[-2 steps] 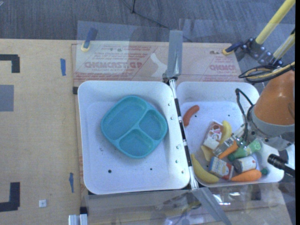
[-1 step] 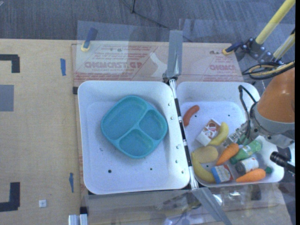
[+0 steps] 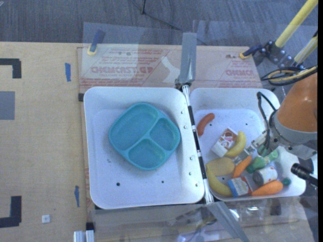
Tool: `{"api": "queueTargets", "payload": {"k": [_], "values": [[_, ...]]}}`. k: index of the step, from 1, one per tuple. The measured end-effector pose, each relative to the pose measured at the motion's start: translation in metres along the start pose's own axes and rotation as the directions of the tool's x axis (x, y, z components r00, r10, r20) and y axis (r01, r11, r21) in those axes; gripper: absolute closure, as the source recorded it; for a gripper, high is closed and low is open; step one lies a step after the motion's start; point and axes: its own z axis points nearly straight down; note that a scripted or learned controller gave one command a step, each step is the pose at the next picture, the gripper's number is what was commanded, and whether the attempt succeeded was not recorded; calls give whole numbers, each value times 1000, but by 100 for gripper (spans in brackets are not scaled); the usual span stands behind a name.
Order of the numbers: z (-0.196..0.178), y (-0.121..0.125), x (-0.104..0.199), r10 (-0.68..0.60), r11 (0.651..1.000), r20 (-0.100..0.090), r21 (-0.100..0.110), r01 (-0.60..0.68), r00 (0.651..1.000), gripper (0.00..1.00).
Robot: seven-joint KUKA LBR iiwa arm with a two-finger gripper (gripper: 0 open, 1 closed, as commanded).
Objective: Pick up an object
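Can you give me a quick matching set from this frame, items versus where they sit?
Items:
1. blue divided plate
2. sausage
3. banana
4. carrot

Places:
A. right bin, near its front right corner
B. left bin, about the middle
C. right bin, alone toward the back left
D. right bin, next to the small carton

Pairs: 1-B, 2-C, 3-D, 4-A

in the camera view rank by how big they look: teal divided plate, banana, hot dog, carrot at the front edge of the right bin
1. teal divided plate, by far the largest
2. banana
3. carrot and hot dog: these look about the same length, too close to rank
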Motion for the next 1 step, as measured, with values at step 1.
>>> {"api": "queueTargets", "payload": {"k": [1], "values": [[13,25,-36,-114,993,-12,9,114,993,0]]}}
